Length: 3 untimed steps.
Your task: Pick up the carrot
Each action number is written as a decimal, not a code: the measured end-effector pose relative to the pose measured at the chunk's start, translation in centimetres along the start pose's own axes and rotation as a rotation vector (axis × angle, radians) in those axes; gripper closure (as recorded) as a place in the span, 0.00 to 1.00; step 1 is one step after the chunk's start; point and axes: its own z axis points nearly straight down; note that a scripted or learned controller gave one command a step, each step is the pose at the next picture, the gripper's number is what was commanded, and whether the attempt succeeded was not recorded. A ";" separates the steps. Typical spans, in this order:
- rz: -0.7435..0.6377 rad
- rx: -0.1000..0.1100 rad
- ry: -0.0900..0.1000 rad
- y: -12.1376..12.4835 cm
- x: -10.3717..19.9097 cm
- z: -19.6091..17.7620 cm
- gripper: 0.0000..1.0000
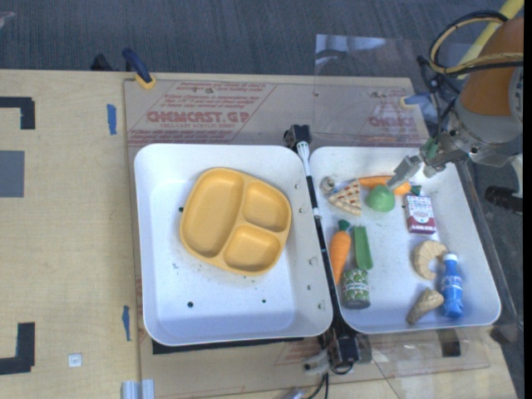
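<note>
While the arm hangs over the far side of the right bin [486, 302], the gripper [416, 170] sits just above a green ball [381, 199]; whether the claw is apart or together, I cannot tell. The carrot [339, 252] lies near the bin's left wall, beside a green stick [362, 247], so it's untouched.

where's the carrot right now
The carrot lies in the right bin, near its left wall, beside a green stick-shaped piece and just above a green jar.
</note>
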 end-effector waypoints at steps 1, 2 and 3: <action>0.314 -0.011 -0.001 3.0 -0.8 6.5 0.00; 0.505 -0.008 0.001 1.2 0.9 7.5 0.00; 0.501 0.003 -0.002 0.9 0.9 6.6 1.00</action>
